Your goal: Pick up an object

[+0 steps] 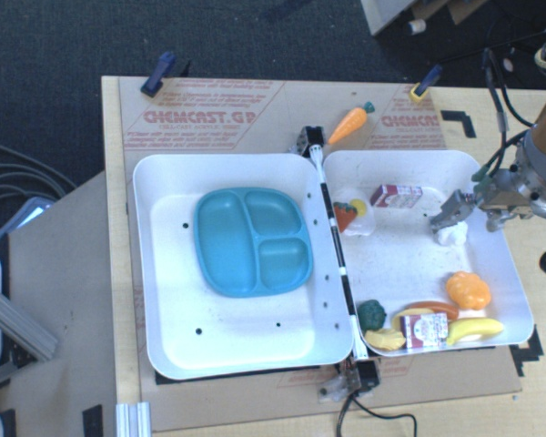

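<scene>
In the camera view, the left bin (164, 330) held a teal divided plate (253, 241), lying flat near its middle. The right bin (419, 164) carried the loose items. The gripper (457, 213) hung low over the upper right part of that bin, coming in from the right edge, with a small white object (452, 235) just beneath its tip; whether the two touched could not be told. How the tool stood, spread or pressed together, could not be told either, since its tip was seen at a slant and partly blurred.

A small red and white carton (397, 195) lay on its side near the top of the right bin, left of the gripper. A red and yellow toy (348, 214) sat close to the divider between the bins. Along the bin's lower edge were a dark green toy vegetable (372, 313), a pale yellow piece (386, 339), a red and white box (425, 328), a banana (473, 330) and, just above them, an orange fruit-like toy (468, 289). A toy carrot (348, 126) rested on the bench outside the bins, above the divider.
</scene>
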